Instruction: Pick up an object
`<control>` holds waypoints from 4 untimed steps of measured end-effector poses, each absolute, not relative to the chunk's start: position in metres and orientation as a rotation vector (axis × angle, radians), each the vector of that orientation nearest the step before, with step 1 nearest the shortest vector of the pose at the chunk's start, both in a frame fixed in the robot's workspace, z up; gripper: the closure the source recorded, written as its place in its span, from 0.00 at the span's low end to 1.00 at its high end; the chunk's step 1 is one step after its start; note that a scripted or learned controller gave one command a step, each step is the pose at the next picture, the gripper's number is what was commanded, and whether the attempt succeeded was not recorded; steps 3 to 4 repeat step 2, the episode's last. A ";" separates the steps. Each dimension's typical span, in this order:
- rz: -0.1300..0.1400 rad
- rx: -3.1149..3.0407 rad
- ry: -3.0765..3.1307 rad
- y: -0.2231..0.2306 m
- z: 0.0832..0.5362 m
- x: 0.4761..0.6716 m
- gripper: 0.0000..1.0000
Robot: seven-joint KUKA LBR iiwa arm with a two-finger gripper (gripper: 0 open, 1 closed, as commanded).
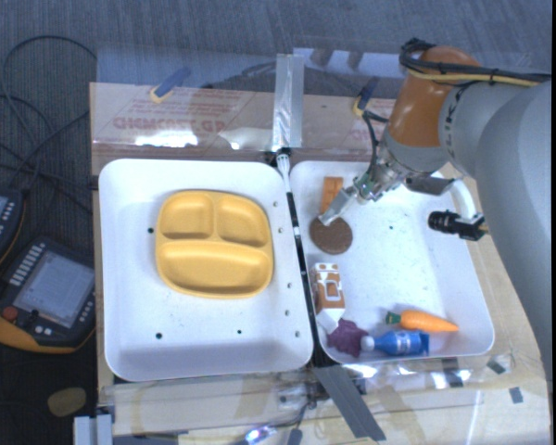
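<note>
Pincer [332,213] low in right bin [445,276], tips at top edge of brown disc [333,236] directly beneath, finger state unreadable; orange block [331,193] just behind; risk: flat disc likely slipping, offering no graspable edge.

- One camera watches me from above the bench, fixed, tilted so it looks down at a slant rather than straight.
- It faces both bins: the left bin [111,276] and the right bin [445,267] lie side by side across the middle of its picture.
- My arm [482,128] comes in from its right side.
- It stands back far enough to take in carpet beyond the bench and a handheld controller [37,295] at the left.
</note>
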State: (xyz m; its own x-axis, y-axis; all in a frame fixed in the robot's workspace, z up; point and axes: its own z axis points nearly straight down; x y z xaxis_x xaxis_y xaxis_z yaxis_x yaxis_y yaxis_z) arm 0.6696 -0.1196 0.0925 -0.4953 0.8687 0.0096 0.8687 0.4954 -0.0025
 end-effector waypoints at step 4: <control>-0.005 -1.803 -2.588 -0.106 0.103 0.672 1.00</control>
